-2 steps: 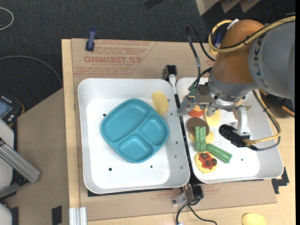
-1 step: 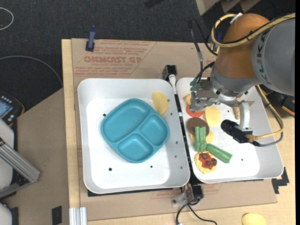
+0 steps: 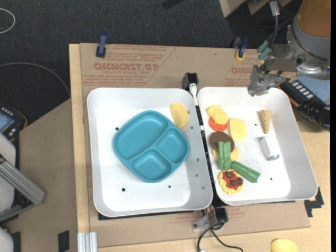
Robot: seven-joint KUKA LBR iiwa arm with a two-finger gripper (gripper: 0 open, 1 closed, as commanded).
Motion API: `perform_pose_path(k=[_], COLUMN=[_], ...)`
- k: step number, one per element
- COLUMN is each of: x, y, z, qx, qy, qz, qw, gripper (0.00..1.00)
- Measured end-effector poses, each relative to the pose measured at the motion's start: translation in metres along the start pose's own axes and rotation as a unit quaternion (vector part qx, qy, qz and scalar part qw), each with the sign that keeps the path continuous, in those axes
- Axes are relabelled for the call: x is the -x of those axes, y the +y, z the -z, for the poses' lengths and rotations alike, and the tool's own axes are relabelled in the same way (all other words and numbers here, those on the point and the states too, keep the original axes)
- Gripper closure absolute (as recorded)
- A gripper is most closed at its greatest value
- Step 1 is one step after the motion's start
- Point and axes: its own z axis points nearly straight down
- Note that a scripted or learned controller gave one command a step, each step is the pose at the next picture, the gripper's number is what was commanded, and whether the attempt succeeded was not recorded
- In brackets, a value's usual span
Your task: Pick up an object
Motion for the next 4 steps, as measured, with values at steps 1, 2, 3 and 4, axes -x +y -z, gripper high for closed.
perform_pose_path(k=[1, 2, 3, 4], x=[-0.071, -0.116, -0.06, -0.083], y=[-0.048, -0.055, -0.058, -0.057], z=[-0.098, 0.113, 0.021, -0.099], qx=[-0.015, 0.003, -0.013, -0.013], qy=[0.001, 0.003, -0.001, 0.0], qz=[0.003, 0.002, -0.004, -0.001], qw=[0.9999, 1.0, 0.9999, 0.9999], gripper=[1.0, 1.0, 1.0, 1.0])
